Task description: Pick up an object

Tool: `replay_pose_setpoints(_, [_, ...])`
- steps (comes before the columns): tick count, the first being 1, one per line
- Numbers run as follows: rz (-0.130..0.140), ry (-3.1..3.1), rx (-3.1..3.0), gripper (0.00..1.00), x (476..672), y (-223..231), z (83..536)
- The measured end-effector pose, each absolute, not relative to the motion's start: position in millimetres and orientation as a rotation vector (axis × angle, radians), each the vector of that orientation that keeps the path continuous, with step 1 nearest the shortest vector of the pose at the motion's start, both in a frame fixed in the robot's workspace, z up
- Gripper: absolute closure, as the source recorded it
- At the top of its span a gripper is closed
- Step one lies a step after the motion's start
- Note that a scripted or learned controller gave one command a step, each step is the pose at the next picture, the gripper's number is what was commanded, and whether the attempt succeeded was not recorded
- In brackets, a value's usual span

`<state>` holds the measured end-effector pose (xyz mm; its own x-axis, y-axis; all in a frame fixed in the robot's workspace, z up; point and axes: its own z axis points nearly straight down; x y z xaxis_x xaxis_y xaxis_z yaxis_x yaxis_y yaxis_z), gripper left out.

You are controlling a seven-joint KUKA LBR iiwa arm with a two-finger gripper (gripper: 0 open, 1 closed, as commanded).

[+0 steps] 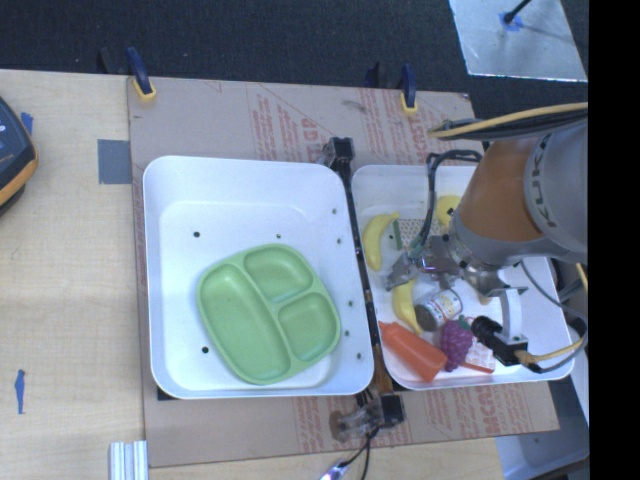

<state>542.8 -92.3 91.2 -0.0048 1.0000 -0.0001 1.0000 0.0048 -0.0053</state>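
Nearest to us in the right bin (560,368) we see an orange carrot (411,352) lying beside a purple bunch of grapes (456,340). Just behind them the gripper (432,273) is low among the objects, above a small jar (438,309) and a banana (403,308); we cannot tell how its jaws stand. A second banana (374,240) lies farther back. The left bin (165,268) holds a green divided plate (268,313). Both bins rest on the tabletop (60,298).
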Motion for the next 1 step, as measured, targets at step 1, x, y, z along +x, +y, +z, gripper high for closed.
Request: replay_pose_setpoints(1, [0.009, -2.226, -2.21, 1.0, 542.8, -93.3, 101.3])
